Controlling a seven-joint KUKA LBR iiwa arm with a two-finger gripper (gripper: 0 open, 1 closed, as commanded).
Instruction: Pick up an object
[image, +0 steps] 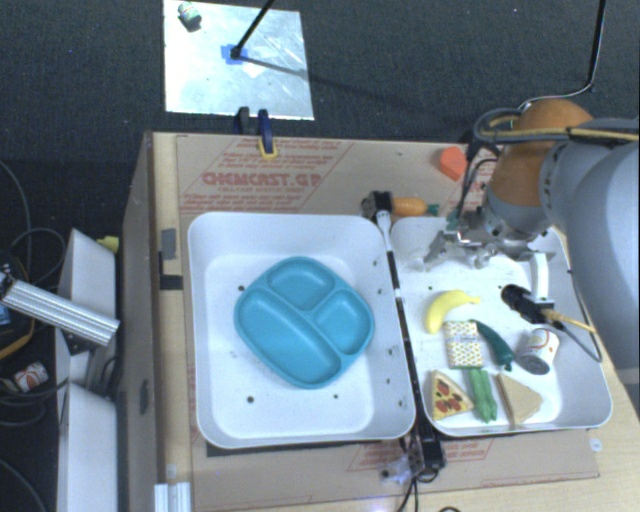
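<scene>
My gripper (458, 252) hangs over the far part of the right bin (590, 395), its metal fingers (433, 254) spread open with nothing between them. Just in front of it, toward the camera, lies a yellow banana (450, 306). Closer still are a checkered cracker (463, 343), a dark green pod (495, 342), a pizza slice (449, 394), a green bean (483, 392), a tan wedge (518, 398) and a small white cup (541, 347). None of these touches the gripper.
The left bin (215, 400) holds a blue divided plate (305, 320). Beyond the bins, an orange carrot-like piece (410, 208) and another orange item (452, 160) rest on the bench. The arm's bulk (590, 190) covers the right bin's far right corner.
</scene>
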